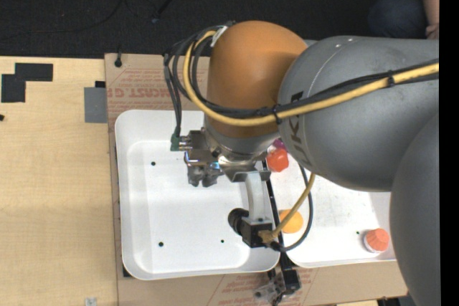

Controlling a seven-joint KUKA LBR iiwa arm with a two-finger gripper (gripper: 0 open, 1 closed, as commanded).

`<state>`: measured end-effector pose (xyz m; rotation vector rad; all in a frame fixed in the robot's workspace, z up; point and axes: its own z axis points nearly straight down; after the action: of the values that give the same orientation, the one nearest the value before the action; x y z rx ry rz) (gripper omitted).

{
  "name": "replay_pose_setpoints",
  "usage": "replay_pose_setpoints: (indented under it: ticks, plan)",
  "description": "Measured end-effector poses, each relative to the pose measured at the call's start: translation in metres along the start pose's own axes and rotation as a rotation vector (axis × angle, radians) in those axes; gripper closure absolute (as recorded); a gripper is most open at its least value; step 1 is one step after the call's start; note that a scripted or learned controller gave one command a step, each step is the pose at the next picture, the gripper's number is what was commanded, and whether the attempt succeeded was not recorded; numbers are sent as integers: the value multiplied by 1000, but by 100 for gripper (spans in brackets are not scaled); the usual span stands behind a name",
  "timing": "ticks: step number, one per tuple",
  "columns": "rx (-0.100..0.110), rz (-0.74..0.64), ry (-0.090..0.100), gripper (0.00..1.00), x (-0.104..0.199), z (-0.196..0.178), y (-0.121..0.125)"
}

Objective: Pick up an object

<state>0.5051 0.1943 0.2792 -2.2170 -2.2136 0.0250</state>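
We see the jaws (203,174) hanging low over the left bin (143,226), toward its far edge and near the divider between the two bins, but they are small and dark under the wrist, so we cannot tell whether they are spread or pressed together, and nothing shows between them. The nearest candidates lie on the other side of that divider: a red-orange object (278,160) just beside the wrist at the right bin's (337,240) far-left part, and a yellow-orange object (292,221) nearer the front, by the divider. An orange-and-white object (376,240) sits well apart toward the right bin's front-right corner. The arm (344,118) hides most of the right bin, and each object's shape and long axis stay unclear.
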Motion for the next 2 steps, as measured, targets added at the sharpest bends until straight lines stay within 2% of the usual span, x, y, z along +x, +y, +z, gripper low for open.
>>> replay_pose_setpoints:
  ticks: [1, 2]
  plan:
    - [-17, -2, 5, 100, -17, -80, -15]
    - [-6, -4, 2, 100, 18, 59, -21]
